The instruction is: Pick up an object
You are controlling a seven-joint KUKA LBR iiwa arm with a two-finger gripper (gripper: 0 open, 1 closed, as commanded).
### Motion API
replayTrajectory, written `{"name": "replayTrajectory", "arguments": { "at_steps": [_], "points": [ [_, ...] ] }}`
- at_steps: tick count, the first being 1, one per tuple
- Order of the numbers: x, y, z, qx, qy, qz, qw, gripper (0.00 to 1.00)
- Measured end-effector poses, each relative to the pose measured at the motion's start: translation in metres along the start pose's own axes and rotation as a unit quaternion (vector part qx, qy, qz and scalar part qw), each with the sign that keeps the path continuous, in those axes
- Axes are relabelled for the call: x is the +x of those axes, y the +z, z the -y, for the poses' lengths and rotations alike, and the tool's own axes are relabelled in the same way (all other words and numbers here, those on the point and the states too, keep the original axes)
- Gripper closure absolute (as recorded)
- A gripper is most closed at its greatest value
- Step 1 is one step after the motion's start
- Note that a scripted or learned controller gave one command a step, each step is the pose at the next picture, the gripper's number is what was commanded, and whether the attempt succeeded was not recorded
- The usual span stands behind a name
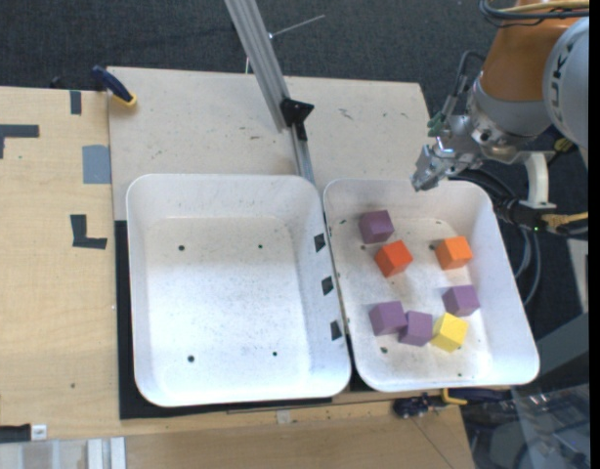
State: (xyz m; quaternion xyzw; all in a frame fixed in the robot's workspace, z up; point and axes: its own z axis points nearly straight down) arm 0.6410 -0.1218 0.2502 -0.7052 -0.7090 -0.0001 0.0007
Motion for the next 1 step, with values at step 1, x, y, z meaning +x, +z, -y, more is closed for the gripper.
{"name": "replayTrajectory", "arguments": {
  "at_steps": [1],
  "points": [
    [0.0464, -0.0054, 0.0154, 0.000, 0.000, 0.000, 1.0000, 1.00]
  ]
}}
